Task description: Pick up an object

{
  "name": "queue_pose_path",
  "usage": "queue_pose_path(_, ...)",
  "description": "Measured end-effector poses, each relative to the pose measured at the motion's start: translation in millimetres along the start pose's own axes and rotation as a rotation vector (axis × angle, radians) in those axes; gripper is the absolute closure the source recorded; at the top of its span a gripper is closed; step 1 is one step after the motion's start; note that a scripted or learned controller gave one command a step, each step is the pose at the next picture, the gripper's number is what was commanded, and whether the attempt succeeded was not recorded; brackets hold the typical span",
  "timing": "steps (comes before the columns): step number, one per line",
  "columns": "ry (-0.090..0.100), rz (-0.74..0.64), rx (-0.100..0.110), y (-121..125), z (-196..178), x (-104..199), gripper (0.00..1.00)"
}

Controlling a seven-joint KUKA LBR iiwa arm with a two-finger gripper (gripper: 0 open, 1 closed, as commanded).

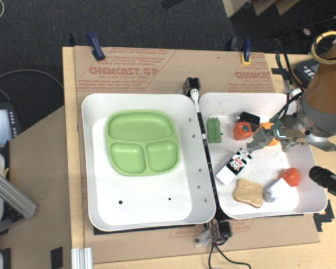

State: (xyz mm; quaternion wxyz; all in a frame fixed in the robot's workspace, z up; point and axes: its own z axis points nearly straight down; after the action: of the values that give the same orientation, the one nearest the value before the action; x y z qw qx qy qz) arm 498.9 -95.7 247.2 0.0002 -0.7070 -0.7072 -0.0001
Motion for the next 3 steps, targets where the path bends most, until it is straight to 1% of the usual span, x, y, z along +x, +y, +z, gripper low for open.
queue_pose_path(1, -0.002, -0.002, -0.020, -3.0, 141.0, -30.9, 0.00)
queue_pose_path(2, 0.005, -0.003, -0.015, -3.6, 131.1, -29.2, 1.00)
queue_pose_path(3, 0.001, -0.011, -0.010, 41.9, 58.1, 72.6, 1.00)
